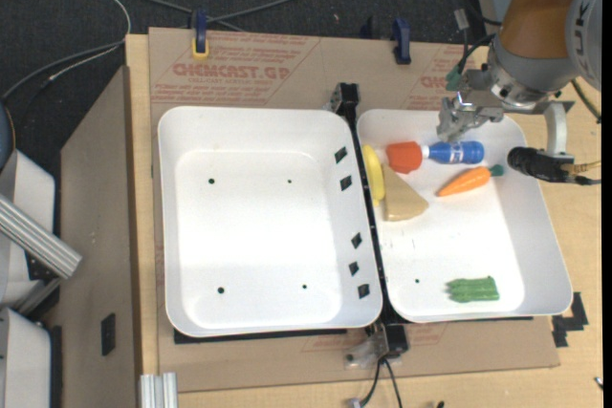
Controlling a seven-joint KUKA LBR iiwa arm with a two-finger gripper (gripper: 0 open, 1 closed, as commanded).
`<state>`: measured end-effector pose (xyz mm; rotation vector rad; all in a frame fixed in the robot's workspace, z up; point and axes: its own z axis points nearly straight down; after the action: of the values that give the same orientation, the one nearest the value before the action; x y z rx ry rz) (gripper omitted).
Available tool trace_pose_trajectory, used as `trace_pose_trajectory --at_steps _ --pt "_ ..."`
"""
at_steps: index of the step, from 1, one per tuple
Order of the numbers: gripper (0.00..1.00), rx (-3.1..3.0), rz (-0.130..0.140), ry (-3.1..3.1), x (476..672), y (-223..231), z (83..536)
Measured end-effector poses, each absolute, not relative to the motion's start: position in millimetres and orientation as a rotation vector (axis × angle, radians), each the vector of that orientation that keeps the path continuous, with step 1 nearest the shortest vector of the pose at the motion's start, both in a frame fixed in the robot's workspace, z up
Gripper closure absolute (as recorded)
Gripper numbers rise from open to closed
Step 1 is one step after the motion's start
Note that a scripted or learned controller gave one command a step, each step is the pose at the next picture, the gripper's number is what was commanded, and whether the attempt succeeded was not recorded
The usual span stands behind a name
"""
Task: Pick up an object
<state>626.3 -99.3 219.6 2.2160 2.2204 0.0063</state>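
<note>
Above the right bin (535,234), the gripper (466,121) hangs just over a blue-and-white bottle (456,152); how far it is open cannot be told. Beside the bottle lie an orange-red cup (404,157), a carrot (464,182), a yellow banana (373,172), a tan wedge (403,202) and, well apart, a green piece (473,289).

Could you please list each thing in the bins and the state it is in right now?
hand: just above the blue bottle, holding nothing visible
blue bottle: lying on its side
orange cup: tipped over beside the bottle
carrot: lying flat
yellow banana: against the bin's left wall
tan wedge: lying flat
green piece: lying apart, near the front
</note>
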Motion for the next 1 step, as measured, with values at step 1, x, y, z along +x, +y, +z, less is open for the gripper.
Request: trace_pose_trajectory --at_steps 1 --pt "1.0 2.218 0.0 2.231 619.5 -42.0 215.5"
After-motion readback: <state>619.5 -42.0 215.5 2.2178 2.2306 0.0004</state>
